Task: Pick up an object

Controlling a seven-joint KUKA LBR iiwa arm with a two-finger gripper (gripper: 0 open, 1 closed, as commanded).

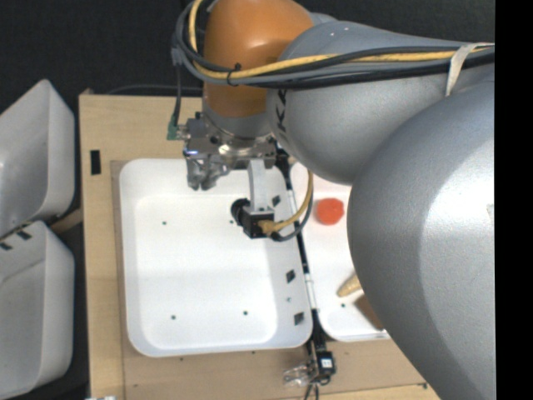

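While peering down at the wooden bench [100, 248], spotting two shallow white bins side by side on it, dark floor behind. Left bin [200, 307] broad and bare-floored, just small dark dots on its base. Right bin [346, 327] mostly swallowed by the huge grey arm [416, 223] sweeping in across it. Two white padded shapes [29, 223] off the bench's left edge, cut off by the frame. Gripper [202, 173] hanging over the left bin's far edge, under the orange band [246, 44], cables looping past. Fingers too dark and cluttered to read; cannot tell how far apart, nor anything between them. Orange round object [331, 212] sitting in the right bin, just beyond the divider, small and bright, partly tucked against the arm. Tan sliver [350, 287] poking out nearer, mostly hidden.
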